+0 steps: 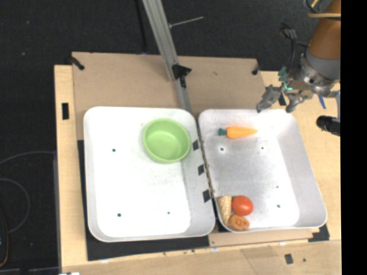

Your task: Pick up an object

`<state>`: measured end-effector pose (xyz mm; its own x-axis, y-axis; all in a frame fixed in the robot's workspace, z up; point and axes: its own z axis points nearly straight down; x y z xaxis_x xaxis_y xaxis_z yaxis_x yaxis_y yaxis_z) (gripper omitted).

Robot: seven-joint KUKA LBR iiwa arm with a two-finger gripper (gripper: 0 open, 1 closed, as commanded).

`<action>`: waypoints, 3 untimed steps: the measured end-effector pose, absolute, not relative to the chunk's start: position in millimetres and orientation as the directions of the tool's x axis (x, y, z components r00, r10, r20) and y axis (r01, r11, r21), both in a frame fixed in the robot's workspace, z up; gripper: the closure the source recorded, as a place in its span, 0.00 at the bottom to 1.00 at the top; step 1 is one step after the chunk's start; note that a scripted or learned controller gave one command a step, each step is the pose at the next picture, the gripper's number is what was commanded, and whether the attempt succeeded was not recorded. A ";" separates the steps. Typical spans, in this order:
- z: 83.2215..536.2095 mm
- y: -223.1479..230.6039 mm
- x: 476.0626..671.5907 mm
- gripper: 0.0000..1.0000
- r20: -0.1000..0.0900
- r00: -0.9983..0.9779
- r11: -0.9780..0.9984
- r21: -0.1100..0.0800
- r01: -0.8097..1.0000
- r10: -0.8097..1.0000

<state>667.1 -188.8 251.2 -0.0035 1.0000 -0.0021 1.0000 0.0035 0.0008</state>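
Note:
An orange toy carrot [241,132] with a green stub lies near the far edge of the right bin [287,153]. A red tomato [242,205] sits in that bin's near left corner, with a tan cone-shaped piece [225,204] to its left and a brown pretzel-like piece [238,223] just in front of it. A green bowl [166,140] rests upright at the far right of the left bin [114,182]. My gripper [279,100] hovers above the far right corner of the right bin, its fingers spread open with nothing between them, to the right of and beyond the carrot.
A grey metal pole [163,39] slants up from a clamp behind the seam between the bins. The tan bench [126,79] stretches behind both bins. Black clips [205,168] line the divider between the bins.

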 end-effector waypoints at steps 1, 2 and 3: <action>251.3 -189.2 667.0 0.00 -0.003 -0.004 0.004 0.000 1.000 1.000; 188.7 -192.8 668.9 0.00 -0.002 -0.001 0.001 -0.005 1.000 1.000; 127.4 -187.5 670.0 0.00 -0.002 -0.005 0.005 -0.004 1.000 1.000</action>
<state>670.0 -187.5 127.4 -0.0055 1.0000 -0.0015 1.0000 0.0055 -0.0040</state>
